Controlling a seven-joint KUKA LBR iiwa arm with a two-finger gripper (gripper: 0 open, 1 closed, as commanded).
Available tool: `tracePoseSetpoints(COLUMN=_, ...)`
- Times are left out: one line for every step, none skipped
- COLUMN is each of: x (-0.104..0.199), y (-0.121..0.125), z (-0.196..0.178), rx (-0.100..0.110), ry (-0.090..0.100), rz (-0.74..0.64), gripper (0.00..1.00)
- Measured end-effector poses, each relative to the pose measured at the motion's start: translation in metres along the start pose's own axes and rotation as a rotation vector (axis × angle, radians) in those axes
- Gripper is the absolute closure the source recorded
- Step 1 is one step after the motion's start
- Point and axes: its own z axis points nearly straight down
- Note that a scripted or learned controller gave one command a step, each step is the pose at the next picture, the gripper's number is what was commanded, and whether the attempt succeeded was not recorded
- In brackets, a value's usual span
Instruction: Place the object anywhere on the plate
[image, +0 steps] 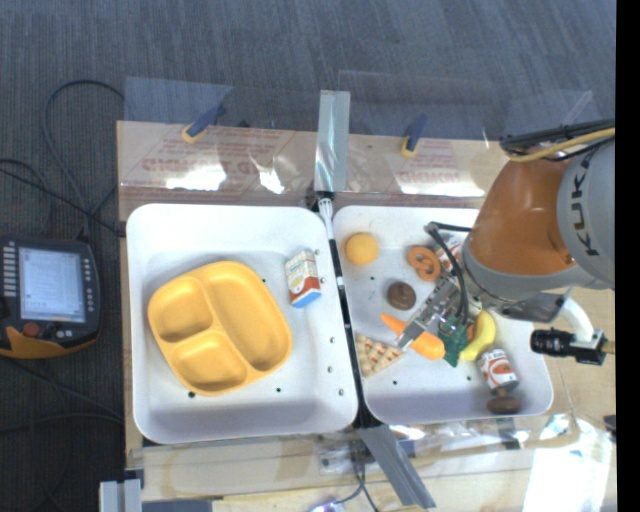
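The yellow plate (218, 325), split into three sections, lies in the left bin (160, 420). A small white, red and blue carton (302, 277) stands beside the plate's upper right edge, on the bin floor. My gripper (424, 322) hangs low in the middle of the right bin (530, 405), directly over an orange carrot (420, 342). The carrot's tip pokes out to the left and its thick end shows below the gripper. The arm's orange band (520, 225) covers the bin's upper right part.
Around the gripper in the right bin lie an orange ball (361, 248), a pretzel (424, 262), a brown donut (401, 294), a waffle (375, 352), a banana (483, 335), a green piece (456, 346), a small can (498, 369) and a brown lump (503, 404).
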Motion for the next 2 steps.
tracePoseSetpoints(x=-0.043, y=-0.075, z=-0.002, rx=0.000, ry=-0.001, rz=-0.132, gripper=1.00)
tracePoseSetpoints(x=0.007, y=-0.021, z=-0.022, rx=-0.003, ry=0.000, rz=-0.017, gripper=1.00)
